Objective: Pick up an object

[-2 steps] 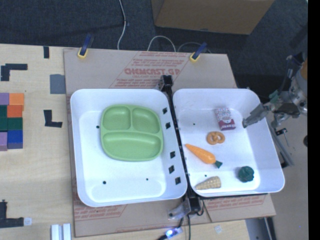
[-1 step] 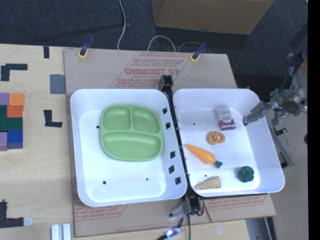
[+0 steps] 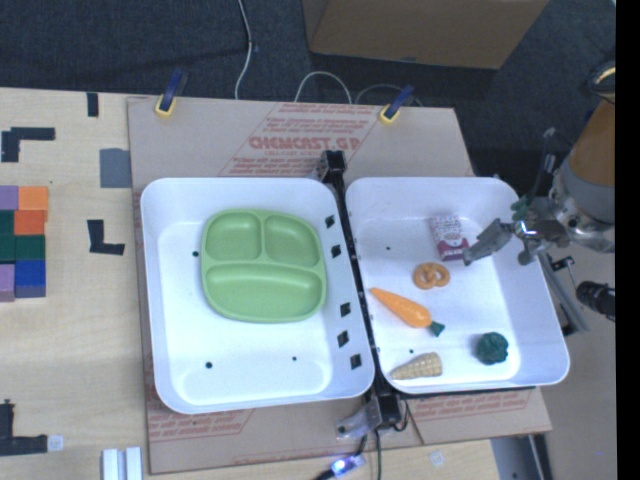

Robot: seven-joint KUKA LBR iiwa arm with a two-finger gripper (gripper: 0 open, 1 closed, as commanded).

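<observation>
Arm: the grey KUKA arm with the orange band point(image 3: 598, 143) is reaching in from the right, its wrist hanging over the right rim of the right shallow white bin point(image 3: 528, 298).
Jaws: the two-finger gripper point(image 3: 478, 249) is pointing left over the right bin; whether the jaws are wide or narrow I cannot tell, and nothing is showing between them.
Nearest thing: a small white and maroon packet point(image 3: 448, 235) is lying just beside the gripper's tip, in the upper middle of the right bin; whether they are touching I cannot tell.
Pretzel: a small tan pretzel-shaped toy point(image 3: 431, 276) is lying just below the packet, near the bin's centre.
Carrot: an orange toy carrot with a green top point(image 3: 403, 308) is lying slantwise left of centre, near the divide between the bins.
Cone: a pale yellow ridged cone-shaped toy point(image 3: 417, 368) is lying against the lower edge of the right bin.
Green lump: a dark green rounded toy point(image 3: 491, 347) is sitting near the lower right corner, close to the rim.
Open room: bare white floor is showing along the upper left and far right of the right bin.
Left bin: the left shallow white bin point(image 3: 170, 298) is carrying a light green divided plastic plate point(image 3: 264, 266), with bare floor below it.
Bench: both bins are resting on a brown cardboard sheet point(image 3: 290, 138) on the bench point(image 3: 70, 368).
</observation>
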